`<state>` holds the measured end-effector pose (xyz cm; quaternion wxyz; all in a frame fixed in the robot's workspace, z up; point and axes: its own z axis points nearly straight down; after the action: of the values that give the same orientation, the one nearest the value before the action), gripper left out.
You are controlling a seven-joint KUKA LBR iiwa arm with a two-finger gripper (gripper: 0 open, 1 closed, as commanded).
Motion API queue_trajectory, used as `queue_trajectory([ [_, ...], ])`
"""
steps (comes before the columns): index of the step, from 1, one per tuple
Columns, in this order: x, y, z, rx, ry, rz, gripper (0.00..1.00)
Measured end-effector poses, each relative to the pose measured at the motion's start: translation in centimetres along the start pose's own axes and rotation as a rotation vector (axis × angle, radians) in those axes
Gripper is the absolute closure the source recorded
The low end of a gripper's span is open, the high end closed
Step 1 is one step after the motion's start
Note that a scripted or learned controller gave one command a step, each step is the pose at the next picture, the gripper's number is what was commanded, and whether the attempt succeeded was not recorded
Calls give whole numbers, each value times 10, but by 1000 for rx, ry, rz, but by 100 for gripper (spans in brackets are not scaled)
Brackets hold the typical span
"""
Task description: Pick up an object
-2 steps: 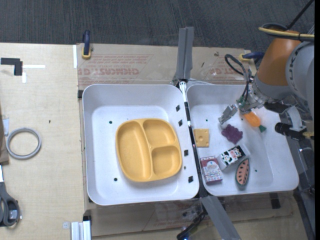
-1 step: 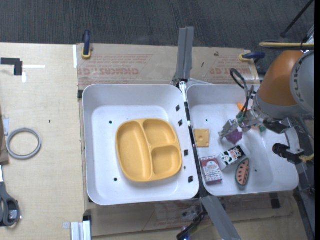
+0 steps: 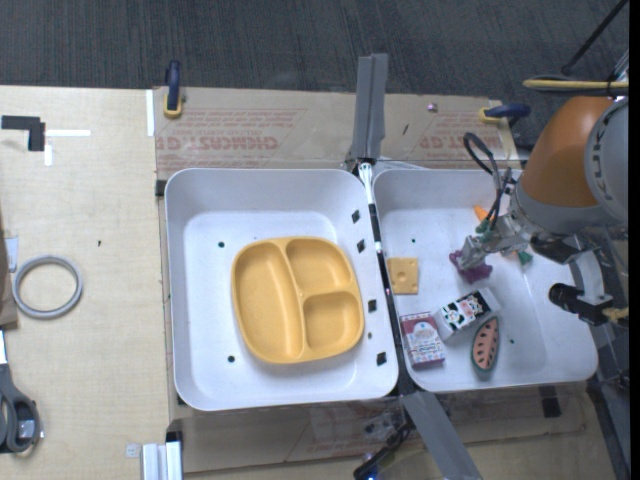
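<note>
My gripper [image 3: 487,246] hangs low over the upper middle of the right bin [image 3: 535,343], at the end of the grey arm with its orange band [image 3: 565,158]. A small purple object [image 3: 466,261] lies right at the gripper's tip, touching or nearly touching it. A tan cheese slice [image 3: 404,275] sits near the bin's left wall. Toward the front lie a pink box [image 3: 422,340], a black-and-white milk carton [image 3: 467,313] and a watermelon slice [image 3: 486,346]. A small orange piece [image 3: 483,211] shows behind the gripper.
The left bin [image 3: 190,268] holds a yellow divided plate [image 3: 297,298]. A grey tape ring [image 3: 45,286] and scissors [image 3: 18,418] lie on the bench at far left. A metal divider post [image 3: 370,108] stands between the bins at the back.
</note>
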<state>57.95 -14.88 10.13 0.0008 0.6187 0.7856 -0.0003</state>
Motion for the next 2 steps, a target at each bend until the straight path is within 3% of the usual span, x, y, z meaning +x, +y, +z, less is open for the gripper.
queue_trajectory([
  [1, 67, 98, -91, 1, -1, 203, 100],
  [2, 30, 29, 10, 2, 1, 209, 100],
])
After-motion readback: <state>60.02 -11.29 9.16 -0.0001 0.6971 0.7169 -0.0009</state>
